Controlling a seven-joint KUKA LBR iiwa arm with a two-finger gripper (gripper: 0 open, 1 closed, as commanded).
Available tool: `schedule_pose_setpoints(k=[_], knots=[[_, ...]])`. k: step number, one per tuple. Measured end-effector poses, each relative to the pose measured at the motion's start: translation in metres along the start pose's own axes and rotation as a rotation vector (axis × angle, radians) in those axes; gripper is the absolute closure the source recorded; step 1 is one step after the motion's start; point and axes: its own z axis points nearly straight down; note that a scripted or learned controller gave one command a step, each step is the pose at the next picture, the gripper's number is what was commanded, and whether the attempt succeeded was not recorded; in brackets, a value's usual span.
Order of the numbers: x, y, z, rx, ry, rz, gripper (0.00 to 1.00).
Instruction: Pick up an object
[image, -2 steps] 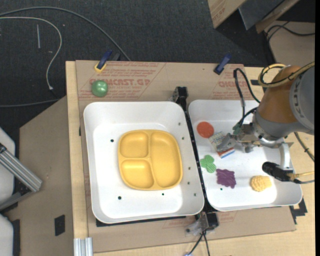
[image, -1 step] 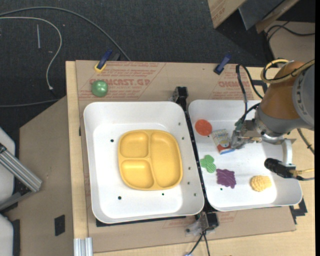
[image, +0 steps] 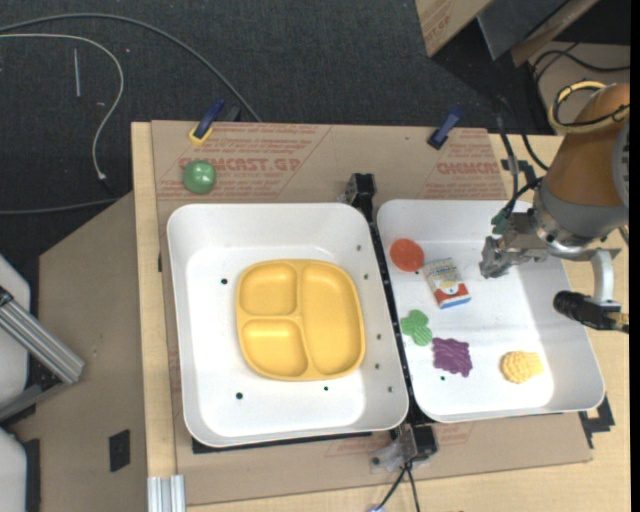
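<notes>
Gripper (image: 497, 258) hangs over the right bin (image: 570, 385), upper right of frame; can't tell its grip state; small carton (image: 447, 282) lies just left and below it, apart; orange ball (image: 406, 254) further left; yellow tray (image: 299, 319) in left bin (image: 200, 400).

Arm (image: 590, 150) cut off at right edge (finger gap indistinct)
</notes>
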Motion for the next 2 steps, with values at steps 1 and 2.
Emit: schedule_pose_setpoints(k=[1, 2], knots=[[0.0, 0.002, -0.055, -0.001, 0.0, 0.0, 1.0], [0.056, -0.013, -0.048, 0.011, 0.006, -0.005, 1.0]])
